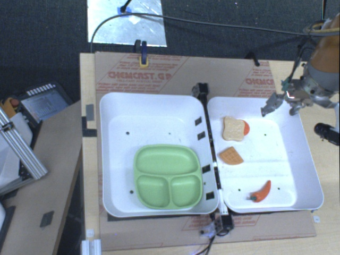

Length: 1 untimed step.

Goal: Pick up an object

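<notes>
- So my gripper [283, 104] is hanging over the top right corner of the right bin [305, 158], and the 2 fingers are spread apart with nothing between them. Nothing grabbed yet.
- Candidates are all in the right bin: a bread slice [232, 128] near the upper left, with a small red-orange round thing [245, 127] tucked against its right edge, an orange cracker-looking piece [231, 156] just below, and a chili pepper [261, 190] down near the front.
- My guess is these are plastic play food: light, stiff, smooth shells. Nothing fragile, but probably slippery, and light enough to skate on the glossy white bin floor if I nudge 1 before closing.
- The bread slice is closest to me and the biggest. It lies flat, rounded top, pale tan, matte-looking. I'd pinch across its narrow width, on the 2 side edges. The red piece touching it could get in the way of my right finger.
- The cracker is flat too, roughly a rounded triangle with a textured face. It looks low-profile, so hard to get under.
- The pepper is a curved, tapered, red-orange body with a dark stem end. I'd take it across the thick middle, not the tip.
- The left bin [114, 142] just holds a green divided tray [167, 175], 3 compartments, moulded plastic. Too wide for me, I reckon.
</notes>
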Motion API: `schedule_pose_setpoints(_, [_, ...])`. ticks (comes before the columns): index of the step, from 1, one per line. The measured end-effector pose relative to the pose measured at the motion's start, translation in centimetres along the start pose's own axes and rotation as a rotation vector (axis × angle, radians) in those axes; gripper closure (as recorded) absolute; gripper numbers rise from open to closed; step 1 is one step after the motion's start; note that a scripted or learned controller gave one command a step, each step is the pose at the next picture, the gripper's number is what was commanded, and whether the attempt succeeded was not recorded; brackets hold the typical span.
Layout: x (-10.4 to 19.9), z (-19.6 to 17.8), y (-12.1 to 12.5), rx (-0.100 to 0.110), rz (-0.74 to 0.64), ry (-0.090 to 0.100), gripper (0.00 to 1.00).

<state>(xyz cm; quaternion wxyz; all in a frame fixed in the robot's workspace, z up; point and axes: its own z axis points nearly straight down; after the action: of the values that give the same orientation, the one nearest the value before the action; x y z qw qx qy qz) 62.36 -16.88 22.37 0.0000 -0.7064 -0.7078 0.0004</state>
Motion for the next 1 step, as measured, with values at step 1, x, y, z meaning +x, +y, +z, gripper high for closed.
schedule_pose_setpoints(1, [-0.23, 6.25, 0.09, 0.002, 0.001, 0.001, 0.0])
